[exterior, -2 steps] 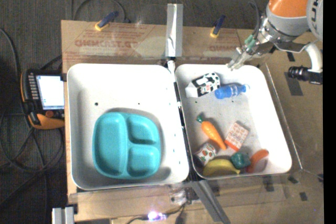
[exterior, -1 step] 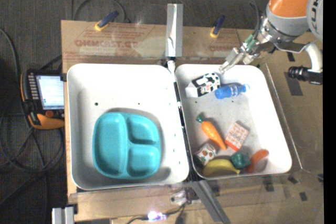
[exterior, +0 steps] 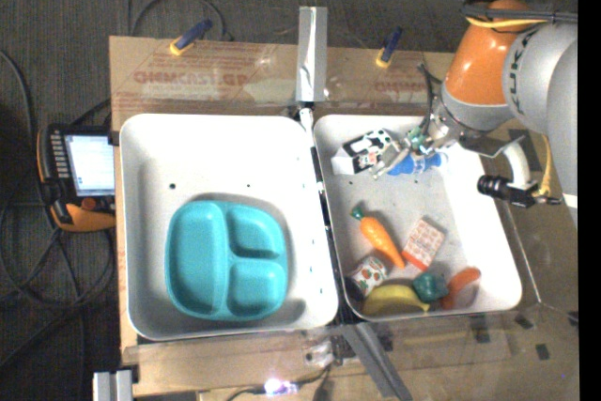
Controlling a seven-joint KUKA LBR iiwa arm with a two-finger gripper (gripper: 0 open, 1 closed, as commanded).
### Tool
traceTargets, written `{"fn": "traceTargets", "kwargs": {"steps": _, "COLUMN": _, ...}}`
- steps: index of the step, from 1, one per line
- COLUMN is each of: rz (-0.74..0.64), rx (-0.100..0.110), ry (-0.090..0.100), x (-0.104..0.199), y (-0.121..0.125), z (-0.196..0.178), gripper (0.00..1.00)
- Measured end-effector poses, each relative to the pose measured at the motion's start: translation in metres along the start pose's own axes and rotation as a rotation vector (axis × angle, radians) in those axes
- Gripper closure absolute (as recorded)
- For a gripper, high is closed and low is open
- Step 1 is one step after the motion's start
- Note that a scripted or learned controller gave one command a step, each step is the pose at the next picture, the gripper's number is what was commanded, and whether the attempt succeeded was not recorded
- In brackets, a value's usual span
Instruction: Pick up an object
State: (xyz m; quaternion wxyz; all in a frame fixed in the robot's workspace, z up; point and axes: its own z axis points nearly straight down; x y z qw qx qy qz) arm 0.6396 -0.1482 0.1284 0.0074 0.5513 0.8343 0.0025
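The right bin [exterior: 488, 202] holds several small objects. A black-and-white carton [exterior: 364, 150] lies at its far left, with a blue object [exterior: 418, 164] just right of it. My gripper [exterior: 421, 144] reaches down from the orange-banded wrist [exterior: 488, 61] at the bin's far side, right over the blue object and next to the carton. Nearer the front lie a carrot [exterior: 381, 239], a pink-and-orange box [exterior: 424, 241], a small can [exterior: 369, 275], a banana [exterior: 394, 300], a green object [exterior: 430, 285] and an orange-red object [exterior: 463, 284].
The left bin [exterior: 150, 155] holds a teal divided plate [exterior: 225, 258]. A metal post [exterior: 312, 52] stands behind the divide between the bins. A handheld screen device [exterior: 80, 164] sits left of the bench.
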Motion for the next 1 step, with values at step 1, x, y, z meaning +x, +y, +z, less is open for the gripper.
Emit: {"fn": "traceTargets", "kwargs": {"steps": 1, "rz": -0.29, "rx": 0.02, "ry": 0.013, "x": -0.03, "y": 0.0151, "z": 0.0389, "gripper": 0.0}}
